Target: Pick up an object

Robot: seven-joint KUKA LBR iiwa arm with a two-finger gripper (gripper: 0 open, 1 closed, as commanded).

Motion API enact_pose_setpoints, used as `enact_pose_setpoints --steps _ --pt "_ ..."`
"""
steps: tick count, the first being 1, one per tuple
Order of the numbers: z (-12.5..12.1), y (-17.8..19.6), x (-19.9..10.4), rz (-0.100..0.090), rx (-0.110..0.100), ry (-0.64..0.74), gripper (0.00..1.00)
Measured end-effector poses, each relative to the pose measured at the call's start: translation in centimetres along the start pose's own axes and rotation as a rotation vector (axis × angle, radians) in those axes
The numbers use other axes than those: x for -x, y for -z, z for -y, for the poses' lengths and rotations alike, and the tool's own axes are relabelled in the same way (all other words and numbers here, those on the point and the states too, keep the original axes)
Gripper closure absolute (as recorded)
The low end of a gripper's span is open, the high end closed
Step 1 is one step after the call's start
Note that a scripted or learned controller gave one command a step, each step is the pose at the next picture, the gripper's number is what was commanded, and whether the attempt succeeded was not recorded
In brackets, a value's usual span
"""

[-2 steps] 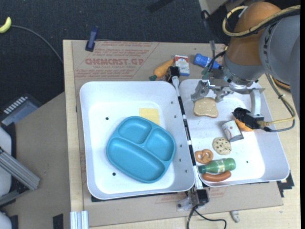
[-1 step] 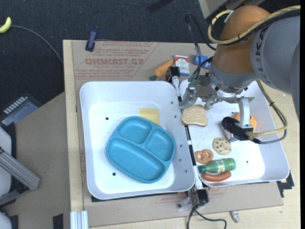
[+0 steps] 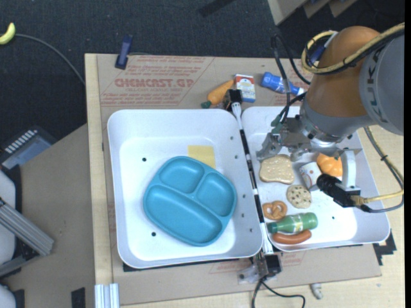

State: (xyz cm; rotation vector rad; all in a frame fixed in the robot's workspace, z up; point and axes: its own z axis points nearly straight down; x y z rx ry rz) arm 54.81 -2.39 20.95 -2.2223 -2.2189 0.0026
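The gripper [image 3: 280, 140] is being held low in the right bin [image 3: 369, 226], fingers apparently spread w/ nothing between them, though the view is poor. The bread slice [image 3: 277, 170] is lying just below the fingertips, long axis approx. left-right.

A blue marker [image 3: 123, 52] is located at the far left corner of the tabletop [image 3: 160, 82]. An orange item [image 3: 220, 92], a small red-and-white carton [image 3: 244, 87] and a blue bottle [image 3: 277, 82] are grouped along the tabletop's far edge. A cable [image 3: 54, 50] is routed across the floor beyond the tabletop's left side.
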Motion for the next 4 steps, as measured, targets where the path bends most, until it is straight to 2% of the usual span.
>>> enact_pose_setpoints --steps 1,2,3,4 --pt "1.2 1.7 -2.7 -0.001 0.002 0.003 1.00" --pt "4.3 1.3 -2.0 -0.001 -0.001 0.001 1.00" --pt "-4.4 -2.5 -7.2 -0.001 0.002 0.003 1.00" --pt "-0.3 -2.5 -4.4 0.000 -0.001 0.000 1.00"
